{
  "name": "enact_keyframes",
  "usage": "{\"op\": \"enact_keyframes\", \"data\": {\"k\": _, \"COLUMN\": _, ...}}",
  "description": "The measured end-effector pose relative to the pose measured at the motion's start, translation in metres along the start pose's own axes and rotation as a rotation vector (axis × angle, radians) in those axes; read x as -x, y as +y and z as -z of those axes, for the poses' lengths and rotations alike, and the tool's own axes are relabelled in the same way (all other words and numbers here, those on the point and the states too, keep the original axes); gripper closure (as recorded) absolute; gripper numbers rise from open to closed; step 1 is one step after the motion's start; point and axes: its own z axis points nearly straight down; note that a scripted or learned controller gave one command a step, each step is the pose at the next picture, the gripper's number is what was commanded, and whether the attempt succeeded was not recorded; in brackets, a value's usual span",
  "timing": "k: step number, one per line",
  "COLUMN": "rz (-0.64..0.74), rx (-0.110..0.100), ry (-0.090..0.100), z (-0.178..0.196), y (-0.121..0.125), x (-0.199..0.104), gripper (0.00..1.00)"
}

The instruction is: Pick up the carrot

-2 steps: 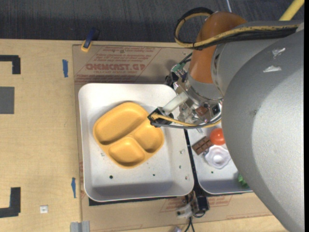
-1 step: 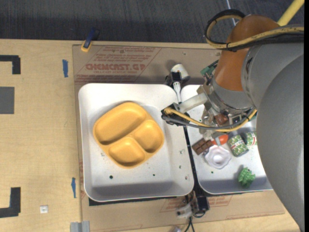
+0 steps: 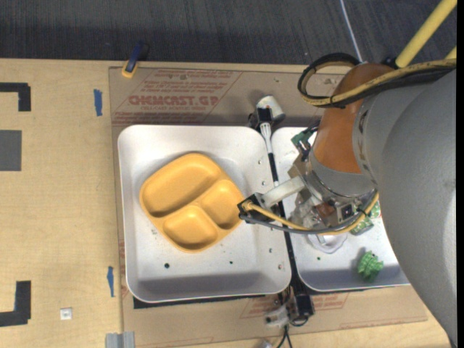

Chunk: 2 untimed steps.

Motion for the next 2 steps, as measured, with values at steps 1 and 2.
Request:
{"op": "enact_keyframes", "data": {"k": 1, "rz": -0.004, "rx": 0.000, "ry": 0.000, "z": -0.051, "y": -0.013, "x": -0.005, "gripper": 1.00}}
{"op": "enact_keyframes", "data": {"k": 2, "rz": -0.135, "rx": 0.003, "ry": 0.004, "z": -0.009, "y": -0.051, "x": -0.019, "gripper": 1.00}}
